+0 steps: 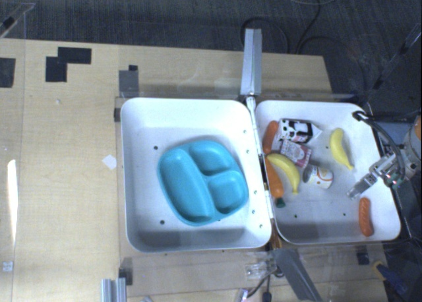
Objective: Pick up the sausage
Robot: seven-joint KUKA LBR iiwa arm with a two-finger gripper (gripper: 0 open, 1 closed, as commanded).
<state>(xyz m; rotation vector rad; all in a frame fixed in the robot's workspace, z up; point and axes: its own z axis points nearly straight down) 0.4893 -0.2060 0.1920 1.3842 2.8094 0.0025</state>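
While the sausage (364,217) lies loose on the floor of the right bin (389,231), close to that bin's front right corner, nothing is touching it; it is a short orange-red link lying roughly parallel to the bin's right wall. Just above the sausage and a little toward the right wall, the gripper (361,188) reaches in over the bin's edge, its pale fingers slanting down toward the bin floor. They hold nothing, and how far apart they stand cannot be made out.

Farther from the sausage, toward the bin's back, a yellow banana (339,148) lies by itself. Near the bin's middle sits a small white cup-like piece (322,176), with a pink and white packet (295,144) behind it. Along the left wall of the right bin, well apart from the sausage, a second banana (286,169) crosses an orange carrot (275,182), and another reddish link (270,135) lies behind them.

Beyond that wall, the left bin (142,228) holds a blue divided tray (201,181). Both bins rest on the wooden table (59,175).
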